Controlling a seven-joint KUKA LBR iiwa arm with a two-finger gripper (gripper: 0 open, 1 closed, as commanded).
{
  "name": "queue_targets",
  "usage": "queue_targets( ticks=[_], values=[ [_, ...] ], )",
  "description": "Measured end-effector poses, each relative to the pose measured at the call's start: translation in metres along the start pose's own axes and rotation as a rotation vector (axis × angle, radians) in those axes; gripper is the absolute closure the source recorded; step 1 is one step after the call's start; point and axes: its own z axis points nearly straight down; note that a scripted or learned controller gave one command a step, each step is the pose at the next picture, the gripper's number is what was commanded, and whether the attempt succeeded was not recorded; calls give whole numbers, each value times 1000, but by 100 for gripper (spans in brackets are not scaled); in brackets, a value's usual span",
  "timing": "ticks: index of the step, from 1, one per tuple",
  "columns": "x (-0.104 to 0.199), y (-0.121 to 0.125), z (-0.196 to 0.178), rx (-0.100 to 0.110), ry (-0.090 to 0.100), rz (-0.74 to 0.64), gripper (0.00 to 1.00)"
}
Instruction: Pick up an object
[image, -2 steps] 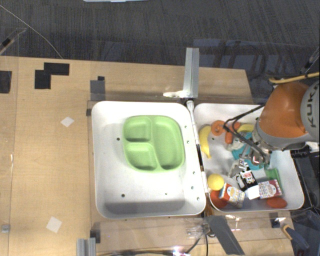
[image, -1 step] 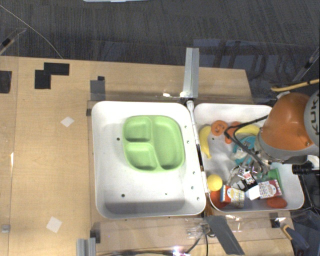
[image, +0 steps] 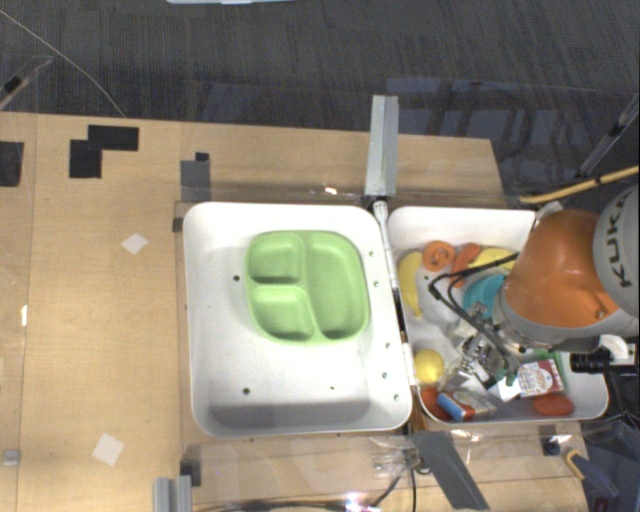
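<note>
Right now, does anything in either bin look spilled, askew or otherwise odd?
Nothing looks spilled or damaged. The green divided tray sits slightly askew in the left bin; the right bin holds a jumbled pile of small items under the arm.

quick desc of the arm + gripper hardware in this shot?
Grey arm with black lettering, ending in a wide orange band. Below it a grey wrist section, then a metallic gripper with black cables looping along its side.
</note>
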Motion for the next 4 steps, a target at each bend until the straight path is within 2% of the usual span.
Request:
queue_targets(
  ticks=[1, 2, 3, 4],
  values=[
    [-86, 19, 3, 1, 3, 58, 0],
    [-93, 8, 4, 1, 7, 181, 0],
    [-42, 17, 2, 2, 6, 404, 0],
    [-47, 19, -12, -4, -8, 397, 100]
  ],
)
